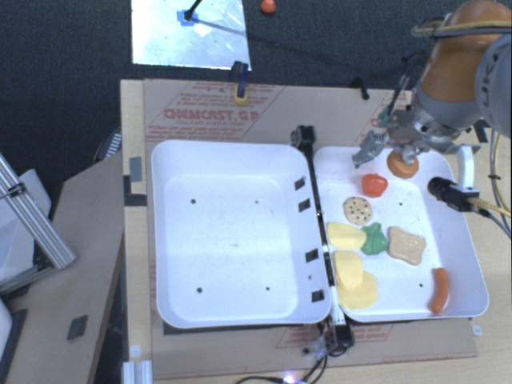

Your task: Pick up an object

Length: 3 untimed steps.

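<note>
My gripper hangs over the far end of the right bin, its fingers apart and nothing between them. One grey finger points toward the bin's left wall. Just under the gripper's right side lies a round orange piece. A red tomato-like piece sits a little in front of it. Further forward are a speckled cookie, a green piece, a slice of toast, two yellow pieces and an orange sausage.
The left bin stands beside the right one, joined by a black hinged divider. A black cable fitting juts over the right bin's far right edge. Behind the bins lie a shiny sheet and a small orange ball.
</note>
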Each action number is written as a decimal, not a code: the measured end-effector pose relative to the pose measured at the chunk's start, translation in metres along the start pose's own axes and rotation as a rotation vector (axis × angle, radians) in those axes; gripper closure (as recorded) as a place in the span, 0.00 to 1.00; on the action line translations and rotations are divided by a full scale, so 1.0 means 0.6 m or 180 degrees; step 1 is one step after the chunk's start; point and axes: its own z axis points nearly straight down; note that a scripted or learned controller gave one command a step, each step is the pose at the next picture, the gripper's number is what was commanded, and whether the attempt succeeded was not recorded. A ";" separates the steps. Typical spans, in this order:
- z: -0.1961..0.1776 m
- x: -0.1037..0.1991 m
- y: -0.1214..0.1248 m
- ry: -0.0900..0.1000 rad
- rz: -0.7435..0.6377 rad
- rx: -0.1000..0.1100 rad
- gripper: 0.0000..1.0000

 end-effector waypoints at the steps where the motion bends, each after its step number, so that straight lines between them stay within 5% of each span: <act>1: -0.018 0.001 0.001 0.0001 -0.0009 -0.0010 1.00; 2: -0.010 0.050 0.007 0.0000 -0.0008 0.0000 1.00; 3: 0.082 0.136 -0.094 0.0005 -0.0010 0.0022 1.00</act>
